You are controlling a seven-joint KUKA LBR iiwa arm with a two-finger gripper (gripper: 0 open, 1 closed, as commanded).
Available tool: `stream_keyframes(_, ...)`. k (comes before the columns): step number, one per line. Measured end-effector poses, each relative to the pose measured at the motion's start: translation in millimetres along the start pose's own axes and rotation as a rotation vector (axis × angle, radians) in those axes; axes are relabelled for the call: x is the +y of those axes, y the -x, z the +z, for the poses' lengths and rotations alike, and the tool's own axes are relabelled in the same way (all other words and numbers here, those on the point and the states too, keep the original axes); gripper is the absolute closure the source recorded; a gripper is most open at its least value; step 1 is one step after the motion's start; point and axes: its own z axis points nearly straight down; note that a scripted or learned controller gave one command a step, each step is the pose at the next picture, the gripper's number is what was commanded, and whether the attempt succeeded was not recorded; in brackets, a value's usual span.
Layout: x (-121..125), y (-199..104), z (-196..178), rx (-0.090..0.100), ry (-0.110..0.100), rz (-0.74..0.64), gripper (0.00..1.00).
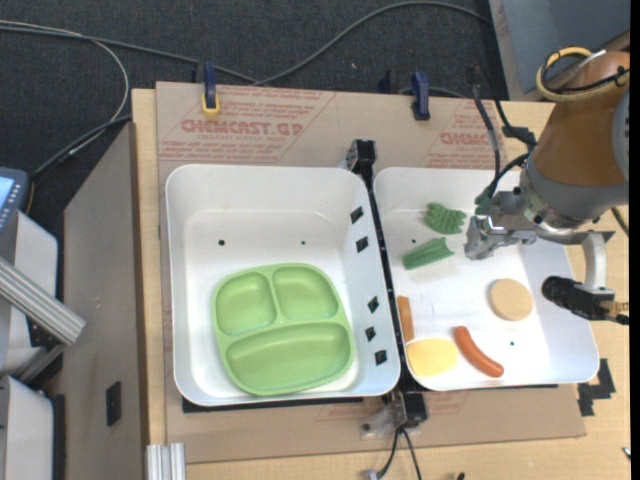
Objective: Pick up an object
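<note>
Right bin (560, 368), right of frame: gripper (484, 236) hovers beside green toy vegetables (430, 253); jaw state cannot be told. Likely risk: a descent offset from the vegetables may close on nothing or nudge them aside.

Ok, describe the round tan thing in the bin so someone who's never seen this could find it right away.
Start at the right-hand white bin, the one the arm reaches over. Near its right side lies the tan disc, below the gripper. It is the one flat, round, beige piece there; its neighbours are a long orange-red sausage, a yellow piece and green pieces.
</note>
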Motion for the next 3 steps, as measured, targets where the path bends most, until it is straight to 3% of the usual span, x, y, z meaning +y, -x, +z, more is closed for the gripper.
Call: stream_keyframes(3, 16.2, -151.0, -26.1, 0.001, 0.005, -0.007, 1.00)
